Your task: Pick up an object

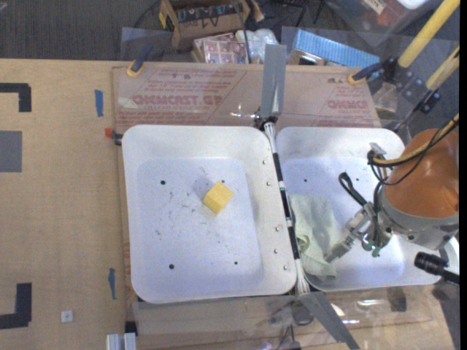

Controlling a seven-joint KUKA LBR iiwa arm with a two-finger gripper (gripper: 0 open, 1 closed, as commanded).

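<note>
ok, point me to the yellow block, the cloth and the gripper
yellow block [217, 197]: camera view, top face.
cloth [315, 228]: camera view, middle of the fabric.
gripper [340, 251]: camera view, between fingertips.

At lower right of the frame, the arm [427, 184] runs off the edge — its bulk hiding part of the right bin [328, 144].

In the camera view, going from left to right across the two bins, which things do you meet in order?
Left bin → yellow block → right bin → pale cloth → claw → orange band of the arm.
</note>
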